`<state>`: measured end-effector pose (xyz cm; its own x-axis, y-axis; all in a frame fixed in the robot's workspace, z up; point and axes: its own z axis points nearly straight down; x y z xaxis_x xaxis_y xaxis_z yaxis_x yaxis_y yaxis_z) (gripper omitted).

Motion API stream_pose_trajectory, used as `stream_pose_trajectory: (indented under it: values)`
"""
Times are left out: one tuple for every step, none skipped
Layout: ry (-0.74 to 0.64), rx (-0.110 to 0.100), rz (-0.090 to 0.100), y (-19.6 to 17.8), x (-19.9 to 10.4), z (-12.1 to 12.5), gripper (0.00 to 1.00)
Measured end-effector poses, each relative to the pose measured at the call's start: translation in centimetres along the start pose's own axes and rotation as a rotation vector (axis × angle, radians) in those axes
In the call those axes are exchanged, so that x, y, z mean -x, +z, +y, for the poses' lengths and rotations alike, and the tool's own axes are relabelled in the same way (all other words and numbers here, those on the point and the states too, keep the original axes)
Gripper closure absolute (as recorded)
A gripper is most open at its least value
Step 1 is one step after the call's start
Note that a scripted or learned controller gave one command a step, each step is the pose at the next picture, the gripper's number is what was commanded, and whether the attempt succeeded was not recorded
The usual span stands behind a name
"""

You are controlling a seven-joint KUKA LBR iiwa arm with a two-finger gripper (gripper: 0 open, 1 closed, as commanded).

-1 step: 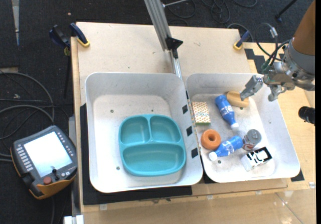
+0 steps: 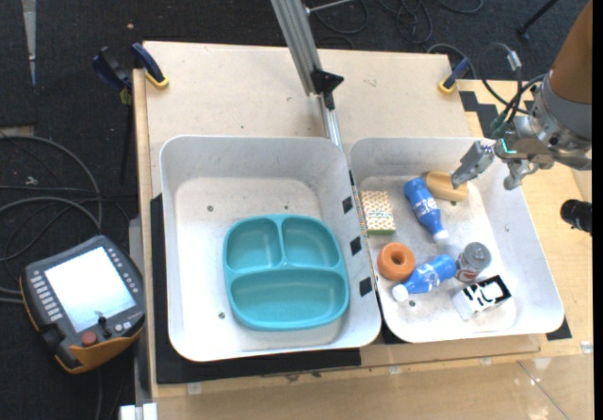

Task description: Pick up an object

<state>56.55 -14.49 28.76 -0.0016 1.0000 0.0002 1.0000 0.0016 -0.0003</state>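
My gripper (image 2: 492, 169) hangs over the far right part of the right bin (image 2: 528, 249), open, with nothing between its fingers. Its left finger (image 2: 469, 164) is just right of a tan object (image 2: 443, 186) lying near the bin's back. Beside that lies a blue bottle (image 2: 424, 207). Farther left is a checked box (image 2: 378, 211). Toward the front sit an orange ring (image 2: 397, 261), a second blue bottle (image 2: 429, 275), a grey and red can (image 2: 474, 260) and a white and black item (image 2: 484, 296).
The left bin (image 2: 188, 220) holds a teal divided tray (image 2: 283, 272). A slanted metal pole (image 2: 297, 23) comes down to the wall between the bins. Clamps sit at the bench's back corners. A pendant (image 2: 80, 300) lies on the floor at the left.
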Motion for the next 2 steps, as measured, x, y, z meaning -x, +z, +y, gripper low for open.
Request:
stream_pose_trajectory:
  values:
    - [0.002, -0.005, 0.000, 4.4, 0.2, -0.1, 0.00]
    - [0.002, -0.007, 0.001, 10.5, 0.2, -0.9, 0.00]
